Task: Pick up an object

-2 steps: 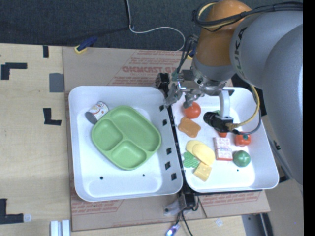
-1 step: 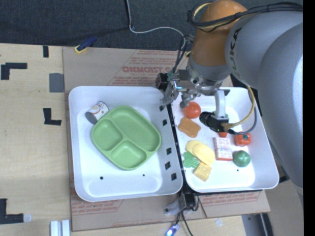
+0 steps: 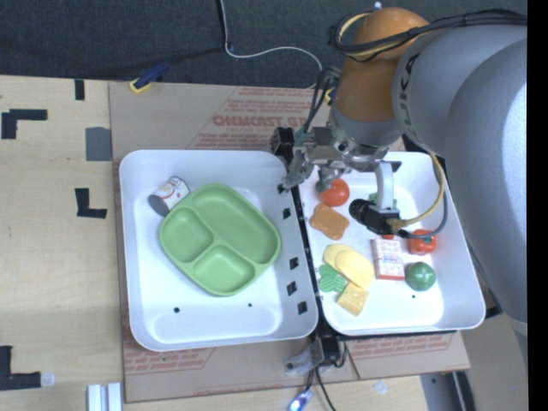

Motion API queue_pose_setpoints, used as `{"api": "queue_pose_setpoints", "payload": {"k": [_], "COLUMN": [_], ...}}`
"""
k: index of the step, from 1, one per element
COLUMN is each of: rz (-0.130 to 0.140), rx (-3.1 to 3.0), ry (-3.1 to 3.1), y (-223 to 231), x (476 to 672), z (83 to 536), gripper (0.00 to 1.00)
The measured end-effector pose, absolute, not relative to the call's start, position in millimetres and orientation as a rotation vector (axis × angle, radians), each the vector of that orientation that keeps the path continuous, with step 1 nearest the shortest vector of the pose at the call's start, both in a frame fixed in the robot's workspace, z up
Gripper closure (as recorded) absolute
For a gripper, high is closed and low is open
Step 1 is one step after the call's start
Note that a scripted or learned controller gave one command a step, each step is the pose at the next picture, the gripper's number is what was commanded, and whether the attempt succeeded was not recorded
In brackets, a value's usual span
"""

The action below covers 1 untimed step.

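Right bin holds toy food (perhaps a tomato).

Red letters run across the brown cardboard sheet in the upper middle of the frame. They are upside down and too faint to read.

Glossy white plastic bins – matt cardboard beneath.

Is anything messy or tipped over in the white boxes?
One thing: the small can in the left bin lies on its side beside the green tray, not standing up. The tray sits crooked across the bin. The toy foods in the right bin are loosely scattered, nothing spilled.
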<state>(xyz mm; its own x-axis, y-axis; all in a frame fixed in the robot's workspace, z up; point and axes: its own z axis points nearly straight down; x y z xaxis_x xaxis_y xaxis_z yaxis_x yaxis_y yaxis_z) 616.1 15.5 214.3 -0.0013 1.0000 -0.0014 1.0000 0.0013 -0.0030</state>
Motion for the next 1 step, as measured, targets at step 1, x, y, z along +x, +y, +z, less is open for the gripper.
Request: {"api": "queue_pose_setpoints", "payload": {"k": [1], "rz": [0.003], "rx": [-2.219], "ry": [-2.223], "y": [12.1], "x": [616.7], "z": [215.8], "gripper": [1.0]}}
